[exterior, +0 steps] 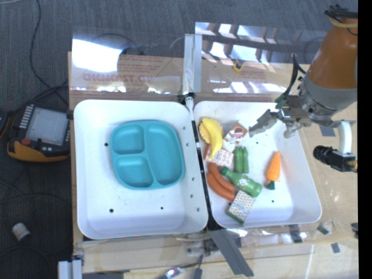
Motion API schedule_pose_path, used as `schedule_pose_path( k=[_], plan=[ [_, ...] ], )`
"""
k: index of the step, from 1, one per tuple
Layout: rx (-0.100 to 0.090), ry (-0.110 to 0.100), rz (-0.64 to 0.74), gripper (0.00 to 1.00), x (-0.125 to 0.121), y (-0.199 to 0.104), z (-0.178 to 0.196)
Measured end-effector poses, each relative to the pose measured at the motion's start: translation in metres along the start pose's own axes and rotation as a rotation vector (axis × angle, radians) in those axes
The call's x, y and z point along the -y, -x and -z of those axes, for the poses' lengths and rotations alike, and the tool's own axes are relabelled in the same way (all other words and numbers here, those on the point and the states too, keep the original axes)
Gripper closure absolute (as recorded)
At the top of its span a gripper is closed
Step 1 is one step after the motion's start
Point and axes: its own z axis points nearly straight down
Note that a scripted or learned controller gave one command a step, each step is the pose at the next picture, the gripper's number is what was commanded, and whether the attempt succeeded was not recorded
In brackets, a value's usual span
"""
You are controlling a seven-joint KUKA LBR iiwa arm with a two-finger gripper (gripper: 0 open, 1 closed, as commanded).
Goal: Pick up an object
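- Gripper (276, 122): fingers spread, holding nothing, above right bin (302, 211) far edge
- Carrot (273, 167): alone near bin's right edge; likely light, rigid, smooth plastic
- Grasp across its thick middle

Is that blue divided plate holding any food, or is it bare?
Bare. The blue plate in the left bin shows three empty compartments; the toy food lies in the right bin.
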Motion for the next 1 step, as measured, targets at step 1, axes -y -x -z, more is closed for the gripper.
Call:
schedule_pose_path(
  k=[1],
  plan=[
    [-0.001,-0.002,-0.051,0.00,0.0676,0.0228,-0.1059]
  ],
)
